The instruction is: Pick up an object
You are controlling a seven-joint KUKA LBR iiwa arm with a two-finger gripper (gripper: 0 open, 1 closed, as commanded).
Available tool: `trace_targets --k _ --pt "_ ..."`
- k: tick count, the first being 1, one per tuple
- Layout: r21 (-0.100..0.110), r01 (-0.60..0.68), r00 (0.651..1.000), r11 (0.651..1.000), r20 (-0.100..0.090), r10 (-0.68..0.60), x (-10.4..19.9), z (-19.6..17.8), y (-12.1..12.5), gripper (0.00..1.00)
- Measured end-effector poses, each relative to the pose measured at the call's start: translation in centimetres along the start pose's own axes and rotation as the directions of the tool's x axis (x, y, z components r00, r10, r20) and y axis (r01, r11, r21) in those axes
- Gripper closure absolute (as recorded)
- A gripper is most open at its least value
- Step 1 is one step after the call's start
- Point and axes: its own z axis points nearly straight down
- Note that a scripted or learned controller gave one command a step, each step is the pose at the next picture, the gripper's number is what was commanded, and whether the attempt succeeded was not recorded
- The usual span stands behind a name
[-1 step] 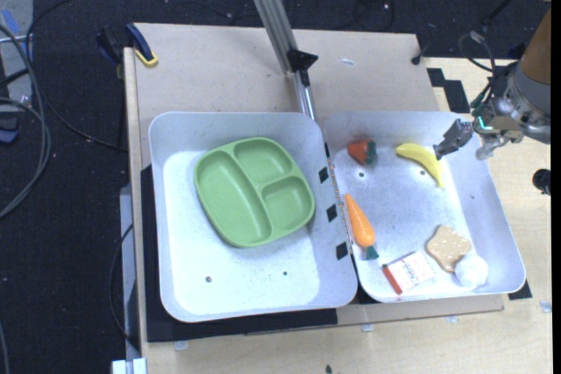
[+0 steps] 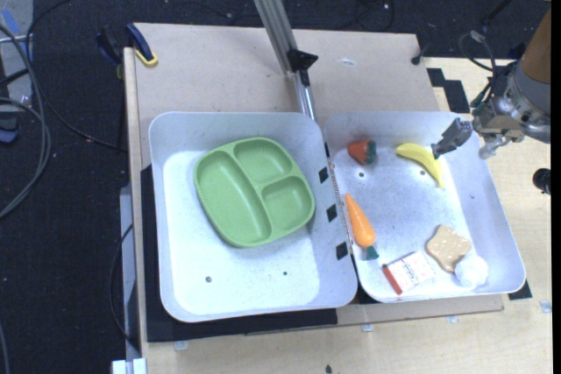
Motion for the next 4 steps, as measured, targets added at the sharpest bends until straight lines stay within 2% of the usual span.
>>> trace_targets --k 2,3,4 --pt "0.006 -0.001 1.000 1.000 -0.002 0.001 0.7 12.7 0.1 0.00" --pt "0.001 -0.001 1.000 1.000 0.000 0.001 0.7 14.6 0.1 0.00" --pt "-0.003 0.000 1.000 1.000 0.001 0.000 0.7 13.4 0.3 1.00"
